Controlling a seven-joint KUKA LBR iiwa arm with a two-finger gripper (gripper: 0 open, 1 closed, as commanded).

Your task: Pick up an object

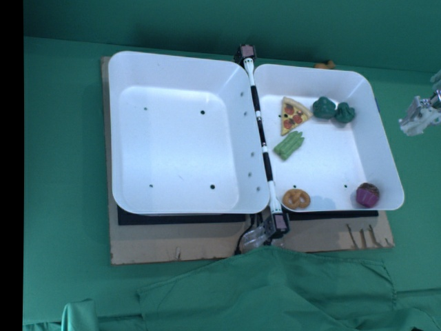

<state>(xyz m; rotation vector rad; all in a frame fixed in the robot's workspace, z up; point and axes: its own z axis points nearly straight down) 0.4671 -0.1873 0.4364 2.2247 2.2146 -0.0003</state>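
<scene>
1. The tool hangs at the far right of the scene, out past the right bin's outer wall and above the green worktop. It is small and pale in the view, and whether it is open or closed cannot be told; nothing is seen in it.

2. The candidates all lie in the right bin: a pizza slice at the far left, two dark green broccoli pieces touching each other just right of it, a light green asparagus bundle nearer and close to the divider, a pretzel at the near left, and a purple cupcake in the near right corner.

3. These look like toy food: probably light, stiff and not fragile, with smooth skins that could slip under a pinch.

4. The cupcake seems the easiest take. It stands tallest and apart from the rest, so closing across its round body should hold, though the bin wall just beside it crowds one side.

5. The pizza slice and pretzel lie flat on the floor, offering only thin edges. The asparagus bundle would best be taken across its narrow width.

6. The left bin holds no objects.
</scene>
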